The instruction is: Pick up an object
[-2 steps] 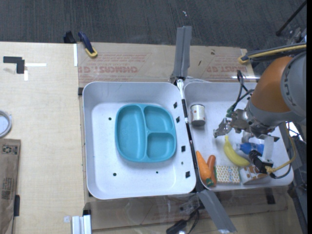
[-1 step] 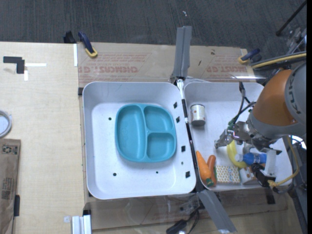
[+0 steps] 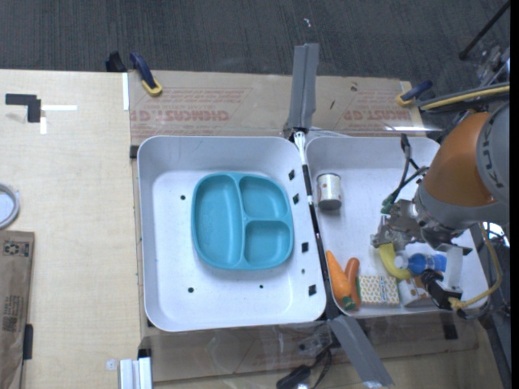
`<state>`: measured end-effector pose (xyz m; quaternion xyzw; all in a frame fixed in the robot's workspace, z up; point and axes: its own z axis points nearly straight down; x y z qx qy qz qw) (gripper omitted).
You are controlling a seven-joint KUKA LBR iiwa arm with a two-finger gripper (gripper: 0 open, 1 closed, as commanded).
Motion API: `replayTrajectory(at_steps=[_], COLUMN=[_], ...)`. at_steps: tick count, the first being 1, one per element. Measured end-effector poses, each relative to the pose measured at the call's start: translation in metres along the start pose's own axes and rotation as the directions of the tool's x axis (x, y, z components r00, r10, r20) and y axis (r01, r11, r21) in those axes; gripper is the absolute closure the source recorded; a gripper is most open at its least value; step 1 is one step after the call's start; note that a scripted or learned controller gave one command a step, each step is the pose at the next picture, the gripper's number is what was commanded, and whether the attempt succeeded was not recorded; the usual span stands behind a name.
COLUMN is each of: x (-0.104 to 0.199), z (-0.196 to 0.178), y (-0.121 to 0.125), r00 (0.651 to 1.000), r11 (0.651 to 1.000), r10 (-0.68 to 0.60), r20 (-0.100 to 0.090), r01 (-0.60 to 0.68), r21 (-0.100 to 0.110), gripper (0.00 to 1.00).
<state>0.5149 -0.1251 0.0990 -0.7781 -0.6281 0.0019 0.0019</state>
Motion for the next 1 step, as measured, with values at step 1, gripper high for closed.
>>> replayTrajectory(at_steps=[1], x=[0.0636], z=[-0.1423], y=[0.0309], r00=[0.996], r11=[0.996], r10=[-0.092], r20=[0.002], r01=[0.092], r21=[-0.005], gripper=[1.00])
